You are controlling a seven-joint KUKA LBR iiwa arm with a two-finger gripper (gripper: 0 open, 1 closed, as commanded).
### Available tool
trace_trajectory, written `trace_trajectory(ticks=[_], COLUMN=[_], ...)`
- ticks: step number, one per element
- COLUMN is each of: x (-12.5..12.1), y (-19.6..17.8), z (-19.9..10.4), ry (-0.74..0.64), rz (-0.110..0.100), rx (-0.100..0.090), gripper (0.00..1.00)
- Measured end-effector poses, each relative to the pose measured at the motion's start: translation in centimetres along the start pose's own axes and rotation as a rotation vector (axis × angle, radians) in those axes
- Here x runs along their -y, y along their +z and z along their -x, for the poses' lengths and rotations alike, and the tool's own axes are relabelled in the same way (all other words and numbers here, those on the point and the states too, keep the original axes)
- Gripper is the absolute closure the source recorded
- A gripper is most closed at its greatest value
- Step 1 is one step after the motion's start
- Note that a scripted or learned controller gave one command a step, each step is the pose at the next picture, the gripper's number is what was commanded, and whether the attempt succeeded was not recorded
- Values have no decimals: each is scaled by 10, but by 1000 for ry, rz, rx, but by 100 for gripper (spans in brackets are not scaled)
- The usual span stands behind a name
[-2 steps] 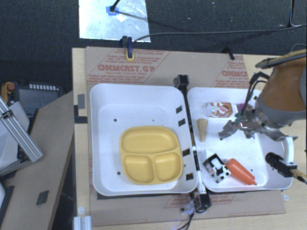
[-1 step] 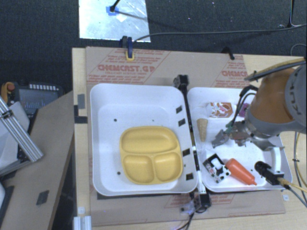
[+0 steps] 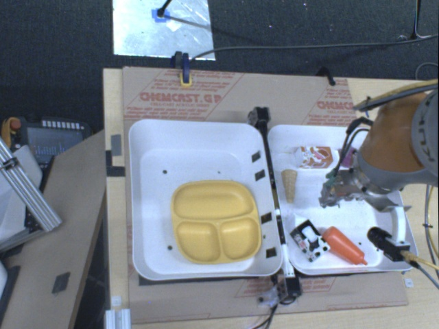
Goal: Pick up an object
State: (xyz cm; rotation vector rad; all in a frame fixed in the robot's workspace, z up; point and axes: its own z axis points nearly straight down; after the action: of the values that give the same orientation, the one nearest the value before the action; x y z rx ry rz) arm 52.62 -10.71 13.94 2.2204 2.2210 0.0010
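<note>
The right bin (image 3: 374,269) holds several things. A tan cone (image 3: 289,183) lies near its left wall. At the back sits a red and white packet (image 3: 316,157). Along the front lie an orange carrot (image 3: 343,245) and a small black and white object (image 3: 309,241). My gripper (image 3: 335,196) hangs over the middle of this bin, to the right of the cone and behind the carrot. The grey and orange arm (image 3: 398,142) covers the bin's right part. I see nothing between the fingers.
A yellow divided plate (image 3: 215,221) lies in the front half of the left bin (image 3: 147,184). A black ridge with clips (image 3: 269,184) separates the two bins. Brown cardboard (image 3: 206,94) lies under both.
</note>
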Motion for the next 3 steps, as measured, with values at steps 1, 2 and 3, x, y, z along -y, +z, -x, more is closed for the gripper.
trace_trajectory(ticks=[1,2,3], x=[-1,1,-1], y=[-61,-114,-152], z=[-7,-17,-17], ry=[-4,-5,-5], rz=[6,7,5], rx=[1,1,1], gripper=[100,100,100])
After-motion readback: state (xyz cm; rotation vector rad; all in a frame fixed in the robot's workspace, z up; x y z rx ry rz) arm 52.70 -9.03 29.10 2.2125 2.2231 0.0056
